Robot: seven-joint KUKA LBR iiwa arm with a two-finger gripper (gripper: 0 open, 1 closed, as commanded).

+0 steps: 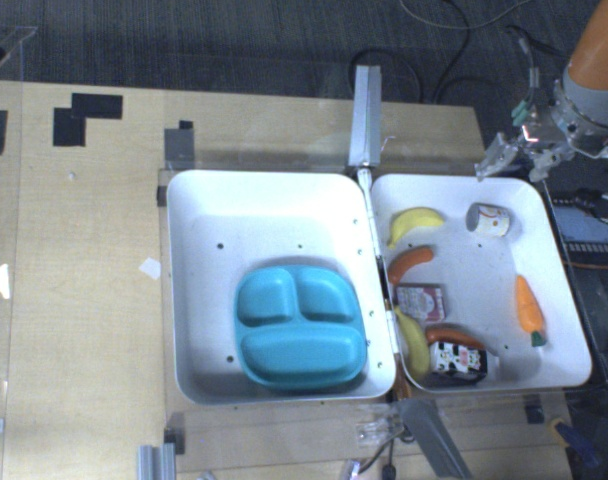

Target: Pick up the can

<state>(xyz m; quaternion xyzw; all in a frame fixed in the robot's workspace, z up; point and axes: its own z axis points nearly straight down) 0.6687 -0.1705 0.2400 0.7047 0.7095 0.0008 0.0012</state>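
The can lies on its side in the far part of the right bin, close to the far wall, with one round end facing left. I judge it light, rigid and smooth-walled (it will likely roll if nudged across its axis), so I would close on the curved wall at mid-length, jaws square to its axis, not on the ends.

Nearest neighbours: a banana to its left, apart from it; a sausage beyond that; a carrot well apart toward the near right. A small packet and a dark box sit nearer the front. The left bin holds a blue tray.

The gripper hangs above the right bin's far right corner, off the can and holding nothing I can see. I cannot tell whether the jaws stand open or closed.
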